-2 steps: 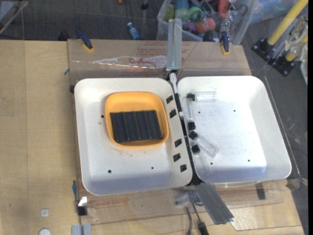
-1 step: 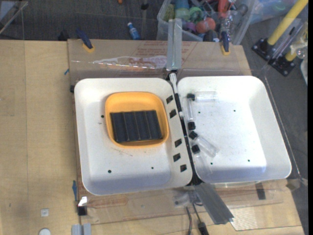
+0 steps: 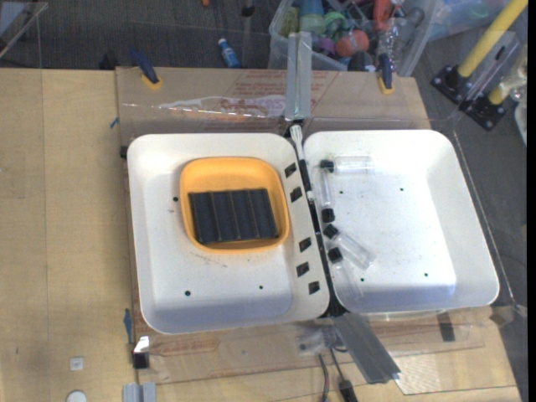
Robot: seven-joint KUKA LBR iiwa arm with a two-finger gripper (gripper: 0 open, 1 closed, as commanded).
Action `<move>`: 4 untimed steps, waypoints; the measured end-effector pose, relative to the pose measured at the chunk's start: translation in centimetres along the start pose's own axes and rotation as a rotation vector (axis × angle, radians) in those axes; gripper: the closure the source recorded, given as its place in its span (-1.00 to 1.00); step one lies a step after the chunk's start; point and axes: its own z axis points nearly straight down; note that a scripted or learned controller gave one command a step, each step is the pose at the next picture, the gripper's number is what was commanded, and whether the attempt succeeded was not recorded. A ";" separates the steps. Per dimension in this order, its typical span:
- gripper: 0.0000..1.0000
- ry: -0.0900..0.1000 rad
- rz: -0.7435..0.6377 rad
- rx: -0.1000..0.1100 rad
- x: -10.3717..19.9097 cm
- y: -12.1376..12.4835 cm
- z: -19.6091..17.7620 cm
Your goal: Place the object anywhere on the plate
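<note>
A light wooden bench (image 3: 59, 224) carries two shallow white bins touching side by side. The left bin (image 3: 159, 291) sits just beside the right bin (image 3: 435, 224). Behind the bins lies a cardboard sheet (image 3: 209, 90).

A dark, flat rectangular object (image 3: 233, 216) with lengthwise ridges dividing it into about five strips lies flat on the orange plate (image 3: 194, 180). It covers most of the plate's floor, its long side running left to right. The plate, squarish with rounded corners and a raised rim, sits in the left white bin (image 3: 159, 283)
</note>
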 end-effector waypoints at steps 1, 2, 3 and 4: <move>1.00 -0.001 -0.354 -0.002 -0.2 0.1 0.0; 1.00 -0.001 -0.524 -0.002 -0.2 0.1 0.1; 1.00 -0.002 -0.880 -0.004 -0.2 0.1 0.1; 1.00 -0.003 -1.037 -0.009 -0.8 0.6 0.1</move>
